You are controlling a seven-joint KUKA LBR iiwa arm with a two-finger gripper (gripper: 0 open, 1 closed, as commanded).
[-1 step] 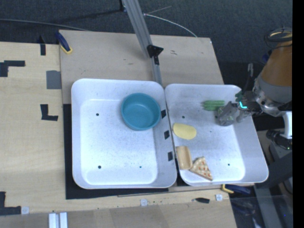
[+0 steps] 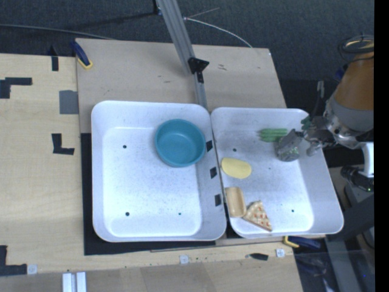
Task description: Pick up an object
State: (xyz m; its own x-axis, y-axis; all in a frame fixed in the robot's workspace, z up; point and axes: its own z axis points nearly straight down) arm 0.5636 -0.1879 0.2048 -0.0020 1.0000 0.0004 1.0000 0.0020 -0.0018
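Nearest, a pizza slice and a tan bread roll lie at the right bin's front-left corner. Beyond them sits a smooth yellow lemon-like piece. Farther back, the gripper hangs low beside a green leafy vegetable; whether its claw grips anything, I cannot tell. A blue bowl stands in the left bin.

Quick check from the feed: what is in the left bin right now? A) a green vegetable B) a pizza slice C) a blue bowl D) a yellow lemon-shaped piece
C: the blue bowl sits in the left bin, near its upper right part; the food pieces lie in the right bin.
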